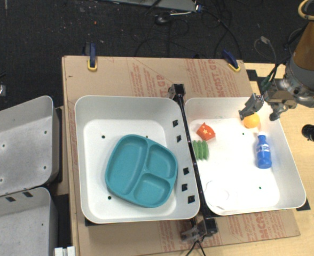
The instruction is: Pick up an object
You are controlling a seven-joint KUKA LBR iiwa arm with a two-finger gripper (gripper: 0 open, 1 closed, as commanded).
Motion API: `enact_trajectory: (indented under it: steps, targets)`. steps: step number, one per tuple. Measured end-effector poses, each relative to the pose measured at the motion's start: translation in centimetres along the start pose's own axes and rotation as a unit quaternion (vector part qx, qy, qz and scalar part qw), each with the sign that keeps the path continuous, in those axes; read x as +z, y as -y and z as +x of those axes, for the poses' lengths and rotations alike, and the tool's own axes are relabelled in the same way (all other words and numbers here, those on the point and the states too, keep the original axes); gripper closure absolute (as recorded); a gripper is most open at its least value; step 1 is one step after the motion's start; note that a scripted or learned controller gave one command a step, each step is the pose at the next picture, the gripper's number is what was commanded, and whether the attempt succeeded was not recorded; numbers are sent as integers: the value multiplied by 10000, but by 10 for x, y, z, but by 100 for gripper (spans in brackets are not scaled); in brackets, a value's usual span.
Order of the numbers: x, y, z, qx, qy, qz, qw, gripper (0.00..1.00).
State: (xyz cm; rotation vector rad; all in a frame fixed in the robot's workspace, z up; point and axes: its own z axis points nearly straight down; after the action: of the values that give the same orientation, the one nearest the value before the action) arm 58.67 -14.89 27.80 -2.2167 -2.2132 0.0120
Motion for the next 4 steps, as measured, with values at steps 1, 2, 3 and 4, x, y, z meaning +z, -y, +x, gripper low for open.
enact_trajectory:
  steps: [1, 2, 3, 4]
  targets:
    - [-7, -2, 0, -13, 9, -57, 10000, 0]
    - [47, -13, 0, -7, 6, -43, 10000, 0]
    - [103, -9, -9, 2, 4, -35, 10000, 0]
    - [166, -9, -14, -1, 2, -38, 10000, 0]
